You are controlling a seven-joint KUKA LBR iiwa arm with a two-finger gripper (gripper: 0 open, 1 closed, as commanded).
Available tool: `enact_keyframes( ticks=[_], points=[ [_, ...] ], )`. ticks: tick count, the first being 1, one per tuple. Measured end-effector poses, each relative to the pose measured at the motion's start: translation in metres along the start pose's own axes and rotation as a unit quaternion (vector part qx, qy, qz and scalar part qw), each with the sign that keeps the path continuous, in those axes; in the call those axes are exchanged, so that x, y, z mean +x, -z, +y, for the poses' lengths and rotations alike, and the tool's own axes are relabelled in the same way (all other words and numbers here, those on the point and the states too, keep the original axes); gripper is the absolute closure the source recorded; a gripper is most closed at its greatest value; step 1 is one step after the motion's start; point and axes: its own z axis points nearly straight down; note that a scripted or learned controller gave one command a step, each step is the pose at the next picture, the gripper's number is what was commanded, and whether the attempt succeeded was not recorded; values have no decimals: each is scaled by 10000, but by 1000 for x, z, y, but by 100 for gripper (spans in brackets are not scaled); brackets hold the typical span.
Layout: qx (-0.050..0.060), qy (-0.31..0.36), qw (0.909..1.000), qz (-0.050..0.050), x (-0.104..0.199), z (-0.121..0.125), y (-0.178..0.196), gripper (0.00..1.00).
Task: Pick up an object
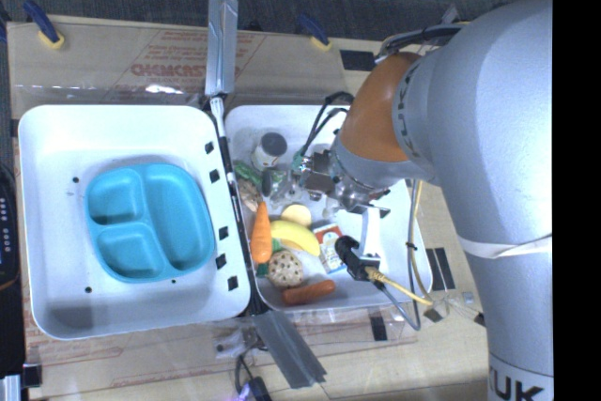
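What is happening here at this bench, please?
A grey robot arm with an orange band reaches from the right into the right white bin, which holds toy food: an orange carrot, a yellow banana, a red sausage and a speckled cookie. Its hand is low above this pile. I cannot see any object held. The left white bin holds a blue divided plastic tray.

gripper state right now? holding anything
Gripper: low in the right white bin over the toy food; whether it is open or shut cannot be told.
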Motion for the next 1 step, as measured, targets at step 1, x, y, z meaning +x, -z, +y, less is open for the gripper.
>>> enact_keyframes(
  ticks=[1],
  points=[
    [-119, 281, 9995, 7, -13, -62, -30, 0]
  ],
)
